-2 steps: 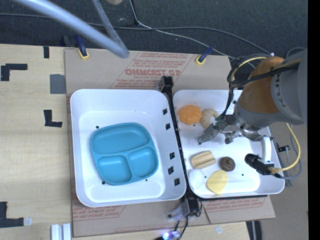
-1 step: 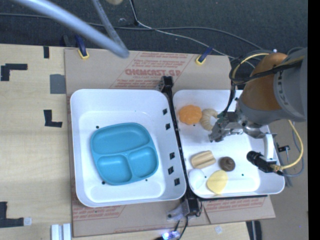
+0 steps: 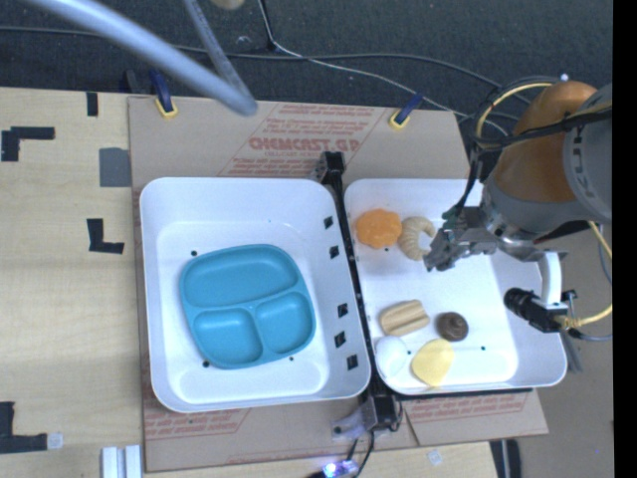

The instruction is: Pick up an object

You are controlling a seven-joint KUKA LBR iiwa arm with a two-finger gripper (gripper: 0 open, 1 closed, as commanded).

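- Cardboard-covered worktop (image 3: 299,132) carries two white bins; the right bin (image 3: 498,366) is reached into by the end effector (image 3: 445,252).
- Grip state can't be told; nothing is seen held.
- Pale ring-shaped object (image 3: 416,235) sits just beside it: should probably be approached centred, then squeezed gently.

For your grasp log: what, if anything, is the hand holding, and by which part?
Nothing visibly: the hand sits low in the right bin, beside the beige ring.

The claw (image 3: 441,257) hovers beside a beige ring (image 3: 416,235).
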